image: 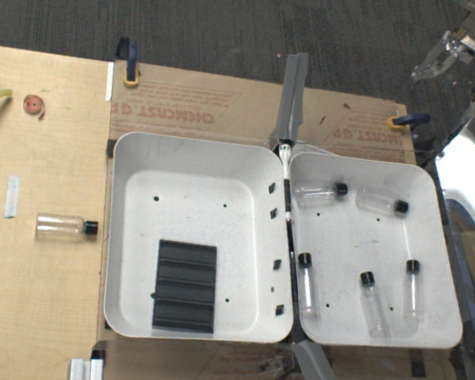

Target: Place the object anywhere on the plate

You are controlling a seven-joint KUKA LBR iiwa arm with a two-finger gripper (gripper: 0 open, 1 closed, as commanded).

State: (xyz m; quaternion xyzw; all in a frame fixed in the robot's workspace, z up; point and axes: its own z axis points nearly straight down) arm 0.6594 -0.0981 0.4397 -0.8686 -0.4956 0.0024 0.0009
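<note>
Down at the near edge, the left bin (123,300) carries a black ribbed plate (185,287) lying flat on its floor toward six o'clock, nothing on it. Right beside it, the right bin (435,327) holds five clear vials with black caps: three stand out along the near half, one (306,282) hugging the left wall at nine o'clock, one (372,302) near the middle at six o'clock, one (413,290) toward four o'clock. Further back, two more lie on their sides, one (321,192) at eleven o'clock and one (382,203) at one o'clock, close together but apart. Out on the tabletop (20,305), well left of the bins, a sixth vial (65,226) lies on its side. Far back at the top right corner, the end effector (458,50) hangs above the floor beyond the bench, well clear of both bins; whether it is open or closed, I cannot tell.
</note>
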